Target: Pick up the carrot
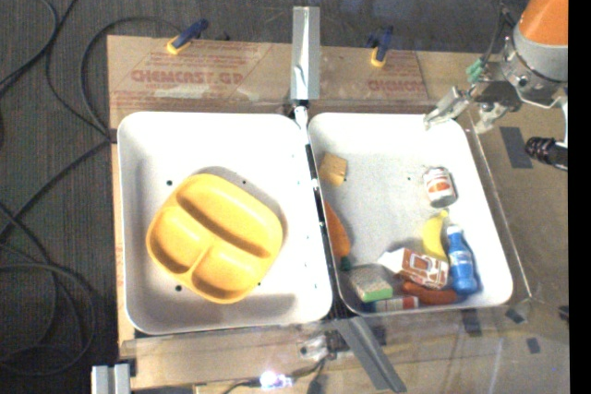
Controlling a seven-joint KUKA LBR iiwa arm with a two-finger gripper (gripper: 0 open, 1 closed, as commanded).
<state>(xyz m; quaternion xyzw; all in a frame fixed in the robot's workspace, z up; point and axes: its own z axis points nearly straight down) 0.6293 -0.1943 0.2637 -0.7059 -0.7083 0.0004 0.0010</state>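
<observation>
The carrot (337,232) is a slim orange stick lying along the left wall of the right bin (388,138), pointing toward the front. My gripper (459,106) hangs over the bin's far right corner, well away from the carrot, to its upper right. Its fingers stand apart with nothing between them. The orange band of the arm rises at the frame's right edge.
The right bin also holds a tan block (333,168), a small can (440,186), a yellow piece (435,235), a blue bottle (460,261), a red-white box (422,268), a green-grey block (369,282) and a red stick (429,295). The left bin (138,143) holds a yellow sectioned plate (216,235).
</observation>
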